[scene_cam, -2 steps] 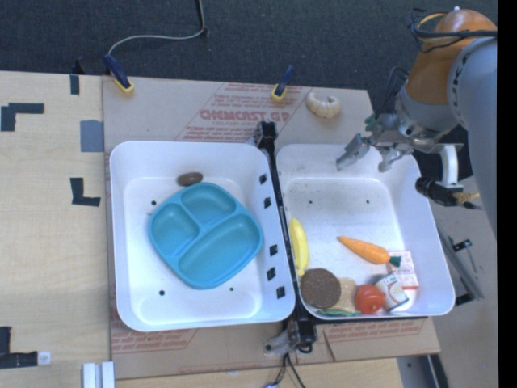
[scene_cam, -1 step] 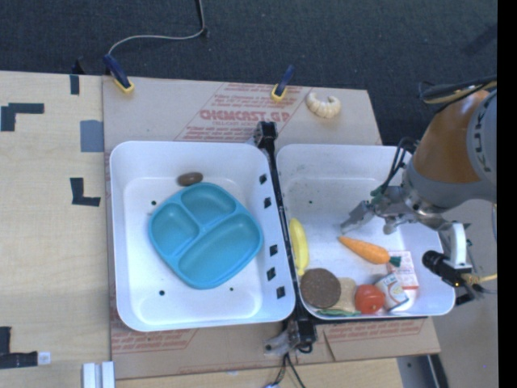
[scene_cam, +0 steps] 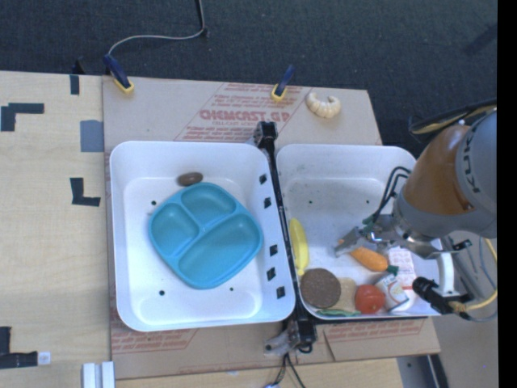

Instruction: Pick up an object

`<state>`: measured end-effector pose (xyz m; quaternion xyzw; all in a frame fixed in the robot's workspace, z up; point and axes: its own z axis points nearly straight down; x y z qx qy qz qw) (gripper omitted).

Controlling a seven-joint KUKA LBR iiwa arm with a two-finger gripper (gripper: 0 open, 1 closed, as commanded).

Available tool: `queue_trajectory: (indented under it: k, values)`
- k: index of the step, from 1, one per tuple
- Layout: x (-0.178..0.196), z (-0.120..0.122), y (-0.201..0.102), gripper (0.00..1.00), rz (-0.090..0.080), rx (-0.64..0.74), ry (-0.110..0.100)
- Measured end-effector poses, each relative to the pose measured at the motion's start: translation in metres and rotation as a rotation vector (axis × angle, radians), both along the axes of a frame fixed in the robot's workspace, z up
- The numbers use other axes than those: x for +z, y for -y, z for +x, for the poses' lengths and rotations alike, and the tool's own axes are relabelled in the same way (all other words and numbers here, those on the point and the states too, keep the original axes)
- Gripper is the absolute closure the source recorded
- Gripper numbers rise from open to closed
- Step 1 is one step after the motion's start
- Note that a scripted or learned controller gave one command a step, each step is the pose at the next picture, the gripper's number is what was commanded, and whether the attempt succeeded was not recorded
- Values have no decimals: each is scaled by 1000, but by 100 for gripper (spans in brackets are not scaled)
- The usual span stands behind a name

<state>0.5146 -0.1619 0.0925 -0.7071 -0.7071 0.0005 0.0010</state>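
My gripper (scene_cam: 353,243) hangs low in the right bin (scene_cam: 339,149), reaching in from the right. An orange carrot-like piece (scene_cam: 371,259) lies just below and right of it, very close to the tip; whether they touch is unclear. Along the same bin's front lie a red tomato (scene_cam: 369,298), a round brown disc (scene_cam: 321,287), a beige piece (scene_cam: 348,288) and a white and red packet (scene_cam: 401,262). A yellow banana (scene_cam: 300,245) rests against the bin's left wall.
The left bin (scene_cam: 121,217) holds a blue divided plate (scene_cam: 206,233) and a small brown object (scene_cam: 191,179) behind it. A beige curled item (scene_cam: 324,104) lies on the cardboard behind the right bin. Yellow clamps (scene_cam: 283,90) grip the cardboard's far edge.
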Motion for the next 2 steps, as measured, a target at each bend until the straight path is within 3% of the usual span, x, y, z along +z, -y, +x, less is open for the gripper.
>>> queue_trajectory:
  k: [1, 2]
  values:
    - [10, 1, 0, 100, 1, 0, 0]
    - [63, 32, -63, 100, 0, 3, 2]
